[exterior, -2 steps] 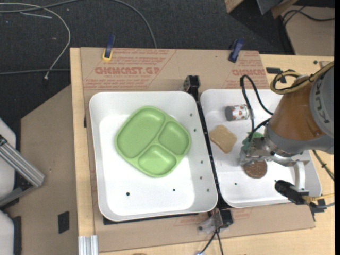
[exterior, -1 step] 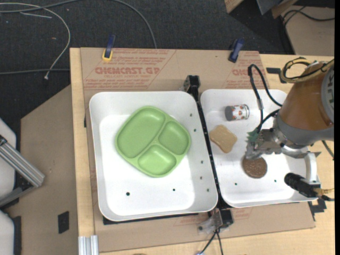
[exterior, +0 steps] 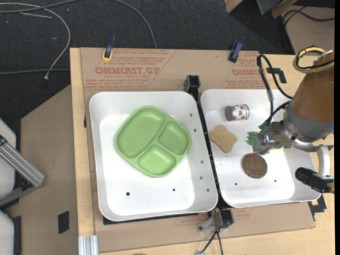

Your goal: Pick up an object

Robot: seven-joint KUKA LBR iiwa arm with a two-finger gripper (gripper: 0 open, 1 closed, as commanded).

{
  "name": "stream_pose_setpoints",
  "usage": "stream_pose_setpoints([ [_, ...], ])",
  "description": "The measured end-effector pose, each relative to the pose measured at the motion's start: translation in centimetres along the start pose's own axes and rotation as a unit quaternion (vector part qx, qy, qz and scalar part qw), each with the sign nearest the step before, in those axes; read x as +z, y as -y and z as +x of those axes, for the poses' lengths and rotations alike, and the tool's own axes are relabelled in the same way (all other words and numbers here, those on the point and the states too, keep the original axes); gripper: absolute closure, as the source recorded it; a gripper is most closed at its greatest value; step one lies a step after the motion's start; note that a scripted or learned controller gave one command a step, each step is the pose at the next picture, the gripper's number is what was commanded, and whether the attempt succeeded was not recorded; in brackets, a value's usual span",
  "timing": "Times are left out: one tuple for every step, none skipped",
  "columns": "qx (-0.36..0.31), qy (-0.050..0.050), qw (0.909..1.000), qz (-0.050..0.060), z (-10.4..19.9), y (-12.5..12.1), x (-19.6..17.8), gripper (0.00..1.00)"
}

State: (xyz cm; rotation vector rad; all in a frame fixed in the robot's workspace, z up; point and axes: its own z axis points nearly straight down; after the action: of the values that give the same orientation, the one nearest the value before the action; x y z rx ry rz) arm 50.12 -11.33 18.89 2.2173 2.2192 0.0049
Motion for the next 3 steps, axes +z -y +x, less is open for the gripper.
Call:
stream_pose_setpoints([
  [0.0,0.0,1.0,0.001,0.0,-0.1,-4.4,1.0],
  [-0.003,-0.002,1.0,0.001,5.5,-0.9,-5.3,1.0],
  [-0.003,-0.002,1.0,0.005,11.0,-1.4,-3.9,1.0],
])
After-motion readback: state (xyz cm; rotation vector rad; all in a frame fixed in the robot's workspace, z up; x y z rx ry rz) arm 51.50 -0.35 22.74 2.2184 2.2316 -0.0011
